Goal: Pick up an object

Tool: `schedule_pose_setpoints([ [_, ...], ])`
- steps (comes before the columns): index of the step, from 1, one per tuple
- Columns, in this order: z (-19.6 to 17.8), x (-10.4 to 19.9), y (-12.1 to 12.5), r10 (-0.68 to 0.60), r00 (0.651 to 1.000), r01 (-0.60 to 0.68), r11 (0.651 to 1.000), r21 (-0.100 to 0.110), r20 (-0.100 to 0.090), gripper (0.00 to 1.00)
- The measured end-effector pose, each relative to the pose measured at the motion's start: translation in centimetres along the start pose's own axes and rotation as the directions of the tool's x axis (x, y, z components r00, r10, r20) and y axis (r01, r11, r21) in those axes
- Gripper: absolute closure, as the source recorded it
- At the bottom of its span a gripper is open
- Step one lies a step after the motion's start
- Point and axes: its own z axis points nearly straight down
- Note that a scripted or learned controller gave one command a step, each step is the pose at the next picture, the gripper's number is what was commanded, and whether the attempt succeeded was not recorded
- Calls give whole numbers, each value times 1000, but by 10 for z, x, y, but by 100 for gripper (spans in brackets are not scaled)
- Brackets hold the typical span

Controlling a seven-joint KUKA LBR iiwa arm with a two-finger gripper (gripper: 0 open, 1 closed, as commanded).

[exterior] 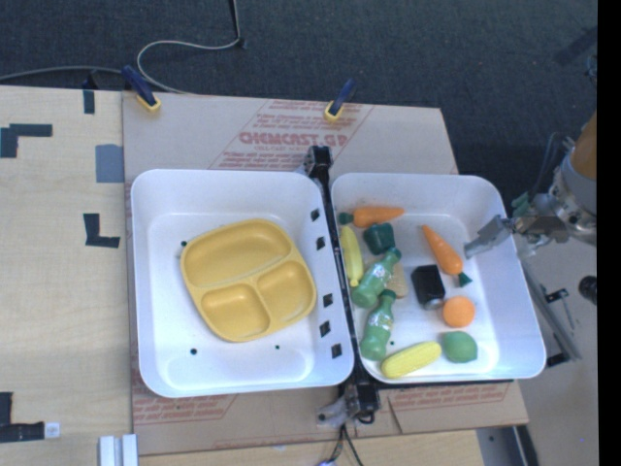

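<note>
Right bin (490, 202): glossy plastic toy carrot (442, 250), round orange (458, 311), lumpy corn (411, 359). Left bin (155, 260): smooth yellow divided plate (248, 280). End effector (490, 233) over right rim, blurred; grip state indeterminable.

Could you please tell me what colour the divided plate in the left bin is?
The divided plate is yellow, seen clearly in the camera view.

Yellow divided tray (248, 278) in left bin (155, 289). Toy food in right bin (505, 299): two carrots, orange (458, 311), lime (460, 347), corn (410, 359), green bottles, black block (428, 283). Hand (490, 234) over right bin's far-right rim, nr angled carrot (442, 250); nothing seen betw fingers.
</note>
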Motion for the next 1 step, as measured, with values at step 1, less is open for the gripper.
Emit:
schedule_pose_setpoints([
  [1, 136, 6, 55, 0, 1000, 0, 1000, 4, -2, 0],
])
